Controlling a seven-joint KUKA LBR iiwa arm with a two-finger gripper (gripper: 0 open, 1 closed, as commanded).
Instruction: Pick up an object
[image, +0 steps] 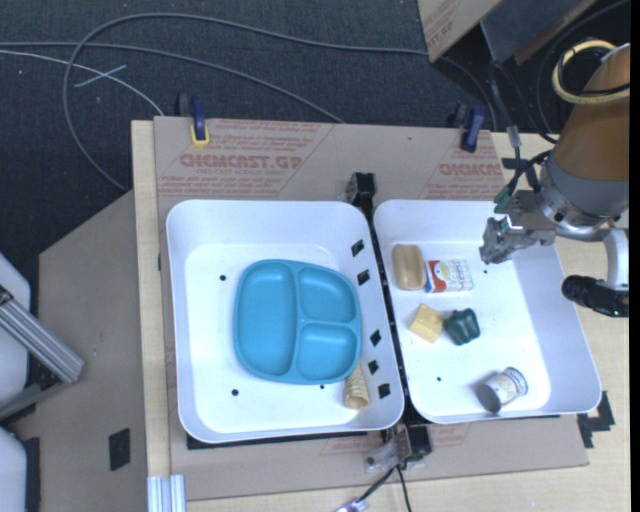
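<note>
My gripper (497, 244) hangs over the upper right part of the right bin (545, 330), just right of a small white carton (450, 275). A tan bread-like piece (407, 267) lies left of the carton. Below them sit a yellow wedge (427, 323) and a dark green pepper-like object (462, 326), touching. A small silver can (502, 388) lies on its side near the bin's front. I see nothing between the fingers.
The left bin (195, 330) holds a blue divided plate (297, 321) and a tan cone-like piece (356, 390) at its front right. A black divider with clips runs between the bins. Cables lie on the floor beyond the bench.
</note>
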